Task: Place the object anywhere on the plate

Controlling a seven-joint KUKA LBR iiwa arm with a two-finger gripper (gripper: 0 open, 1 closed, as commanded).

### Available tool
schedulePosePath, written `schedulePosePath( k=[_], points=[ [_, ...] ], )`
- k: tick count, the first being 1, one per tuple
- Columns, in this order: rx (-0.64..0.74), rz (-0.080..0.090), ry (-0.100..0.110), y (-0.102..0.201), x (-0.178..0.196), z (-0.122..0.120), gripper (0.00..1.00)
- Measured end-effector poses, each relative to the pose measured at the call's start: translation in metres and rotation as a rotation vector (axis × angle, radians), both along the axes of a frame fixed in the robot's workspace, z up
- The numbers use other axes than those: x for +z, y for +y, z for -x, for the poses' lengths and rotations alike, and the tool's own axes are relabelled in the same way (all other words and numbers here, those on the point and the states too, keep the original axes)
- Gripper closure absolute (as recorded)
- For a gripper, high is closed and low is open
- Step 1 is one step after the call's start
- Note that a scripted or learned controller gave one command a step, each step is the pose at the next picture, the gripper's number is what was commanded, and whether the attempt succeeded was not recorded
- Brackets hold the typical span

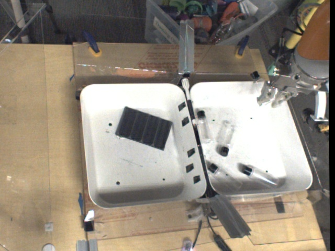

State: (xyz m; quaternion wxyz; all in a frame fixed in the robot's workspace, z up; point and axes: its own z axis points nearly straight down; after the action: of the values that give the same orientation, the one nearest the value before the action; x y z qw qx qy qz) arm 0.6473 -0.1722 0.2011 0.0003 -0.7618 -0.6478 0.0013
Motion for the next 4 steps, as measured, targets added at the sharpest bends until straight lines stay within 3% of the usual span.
schedulePosePath(
  k=[1,2,3,4],
  points=[
    [-0.47,0.001,-0.002,0.07,0.101,0.016,1.0],
    [-0.741,0.0,0.005,0.057,0.056,0.015,1.0],
    [-0.995,0.002,0.005,0.079,0.045,0.037,1.0],
    [-1.174,0.0,-0.003,0.131,0.107,0.032,1.0]
  ],
)
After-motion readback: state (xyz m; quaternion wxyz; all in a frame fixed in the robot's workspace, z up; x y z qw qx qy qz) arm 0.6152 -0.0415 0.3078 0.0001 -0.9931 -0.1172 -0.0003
